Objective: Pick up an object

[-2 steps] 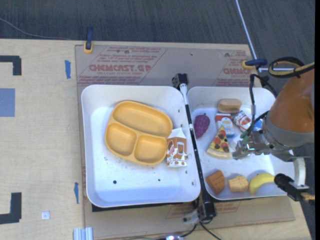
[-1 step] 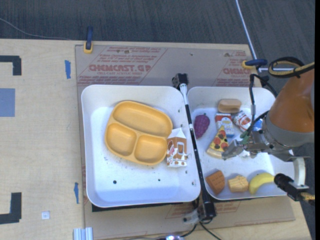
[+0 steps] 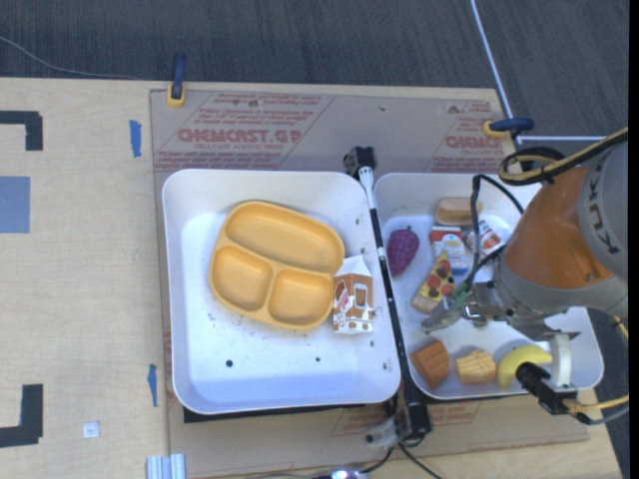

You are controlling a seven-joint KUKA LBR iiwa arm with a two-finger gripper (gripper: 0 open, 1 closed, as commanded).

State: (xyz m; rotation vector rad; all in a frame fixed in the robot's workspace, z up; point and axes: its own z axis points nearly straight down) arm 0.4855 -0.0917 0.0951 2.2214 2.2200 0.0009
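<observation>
Hand (image 3: 451, 312) hovers in the right bin (image 3: 589, 367) beside the pizza (image 3: 436, 282); grip state unclear. Next, probably, it must descend and close.

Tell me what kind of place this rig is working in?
Most likely a robotics lab test bench: two white bins clamped on a board, toy food such as a pizza slice and a yellow divided plate, and loose cables.

Single fixed camera above bench (image 3: 80, 267), angled down on both bins (image 3: 190, 297), arm (image 3: 559, 238) entering from right.
</observation>
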